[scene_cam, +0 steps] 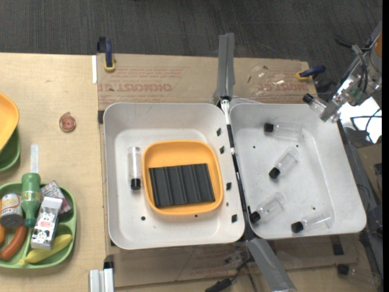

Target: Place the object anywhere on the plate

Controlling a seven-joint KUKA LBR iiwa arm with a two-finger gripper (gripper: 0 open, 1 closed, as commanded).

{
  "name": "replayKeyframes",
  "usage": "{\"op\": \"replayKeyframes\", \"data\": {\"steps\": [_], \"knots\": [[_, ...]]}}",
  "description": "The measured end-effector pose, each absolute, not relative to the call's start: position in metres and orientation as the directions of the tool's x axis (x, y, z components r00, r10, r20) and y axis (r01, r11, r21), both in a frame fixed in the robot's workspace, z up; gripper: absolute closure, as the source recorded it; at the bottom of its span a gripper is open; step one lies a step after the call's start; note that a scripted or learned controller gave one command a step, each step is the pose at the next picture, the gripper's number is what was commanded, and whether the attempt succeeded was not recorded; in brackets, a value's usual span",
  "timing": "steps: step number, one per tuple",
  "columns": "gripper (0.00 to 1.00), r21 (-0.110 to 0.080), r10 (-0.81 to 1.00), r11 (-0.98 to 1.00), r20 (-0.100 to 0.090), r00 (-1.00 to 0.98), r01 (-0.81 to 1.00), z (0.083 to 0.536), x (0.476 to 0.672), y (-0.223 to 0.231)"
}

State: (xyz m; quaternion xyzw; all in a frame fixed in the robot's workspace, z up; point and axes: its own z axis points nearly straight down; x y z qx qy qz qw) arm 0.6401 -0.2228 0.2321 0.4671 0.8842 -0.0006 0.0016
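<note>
Vials w/ black caps are the task's things: four clear ones lie in the right bin (340, 163), one more sits in the left bin (115, 163).

Left bin: orange plate (182, 156) at centre, a dark ribbed slab (182, 184) lying on it and covering most of its near half. Lone vial (134, 168) lies just beside the plate's left edge, not on it; long axis runs far-near, cap at the near end.

Right bin: far vial (281, 128) lies roughly left-right, cap at left. Middle vial (284, 164) is on a diagonal, cap at near-left. Near-left vial (267, 210) is also diagonal, cap near-left, close to the bin's left wall. Near-right vial (311, 223) lies almost left-right, cap at left. All four are apart from each other, none touching.

Gripper (331, 109) is at the far-right corner of the right bin, above the rim. A clear vial (316, 104) w/ dark cap shows at its tip, pointing left and slightly far, but fingers are too small and blurred: can't tell if they're open or closed on it.

Around: cardboard sheet (152, 78) behind the bins w/ clamps at its far edge. Left of bench: green tray (67, 239) w/ toy food and a green bottle (30, 194), an orange bowl (7, 123) at the edge, a small pink disc (68, 122).
</note>
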Motion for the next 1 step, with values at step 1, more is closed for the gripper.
{"op": "replayKeyframes", "data": {"steps": [1], "knots": [[1.00,0.001,0.653,0.758,-0.005,-0.758,0.653,0.2652,0.6601,-0.2215]]}}
